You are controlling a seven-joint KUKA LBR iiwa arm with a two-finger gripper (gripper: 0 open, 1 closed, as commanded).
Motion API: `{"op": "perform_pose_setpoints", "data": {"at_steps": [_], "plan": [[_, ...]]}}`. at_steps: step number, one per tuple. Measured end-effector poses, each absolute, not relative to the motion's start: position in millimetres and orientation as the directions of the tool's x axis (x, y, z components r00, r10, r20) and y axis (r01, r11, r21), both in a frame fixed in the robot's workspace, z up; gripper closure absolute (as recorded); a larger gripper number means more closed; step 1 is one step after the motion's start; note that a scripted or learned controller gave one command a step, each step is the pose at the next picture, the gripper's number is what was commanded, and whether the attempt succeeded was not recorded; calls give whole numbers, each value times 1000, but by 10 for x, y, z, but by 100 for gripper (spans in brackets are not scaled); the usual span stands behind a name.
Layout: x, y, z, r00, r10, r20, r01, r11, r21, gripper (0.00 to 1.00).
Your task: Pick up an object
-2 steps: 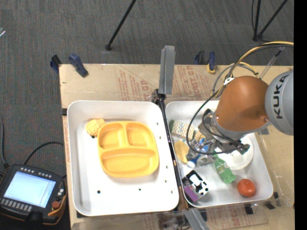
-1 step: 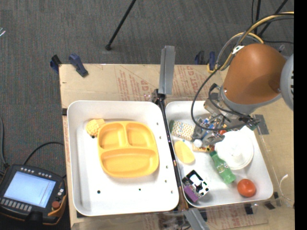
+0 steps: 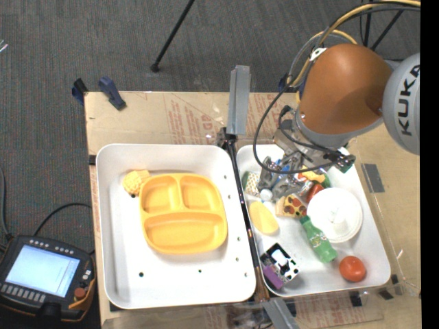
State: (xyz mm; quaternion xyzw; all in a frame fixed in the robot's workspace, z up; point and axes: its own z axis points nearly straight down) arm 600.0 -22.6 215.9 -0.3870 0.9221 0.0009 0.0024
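The fingers of the gripper (image 3: 274, 175) reach down into the far left part of the right bin (image 3: 381, 249), but from here I cannot tell whether they are spread or closed, or whether anything sits between them; they are lost in clutter and half hidden under the arm's big orange band (image 3: 341, 88).

Right around the gripper lies a heap of small things. A yellow oval piece (image 3: 263, 217) lies just nearer than it, by the bin's left wall. Beside that, to the right, is a pizza-slice toy (image 3: 293, 206), touching a green bottle (image 3: 318, 239) that lies tilted toward the near right. A white round bowl (image 3: 337, 214) sits against the bottle's far side. A red tomato-like ball (image 3: 352, 269) rests in the near right corner, apart from the rest, and a black-and-white block (image 3: 281, 263) with a purple edge sits in the near left corner.

In the left bin (image 3: 113, 252), a yellow divided plate (image 3: 182, 212) lies flat near the middle, with a small yellow corn-like toy (image 3: 134, 180) touching its far left corner.

On the floor at near left sits a teach pendant (image 3: 44, 273) with its screen lit.
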Motion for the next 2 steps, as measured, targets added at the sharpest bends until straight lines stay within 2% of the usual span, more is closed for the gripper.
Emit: {"op": "perform_pose_setpoints", "data": {"at_steps": [1,2], "plan": [[5651,-996,1692,-430,-903,-2,-903,430,6,100],[4723,-1885,836,-526,-851,0,-850,526,11,100]]}}
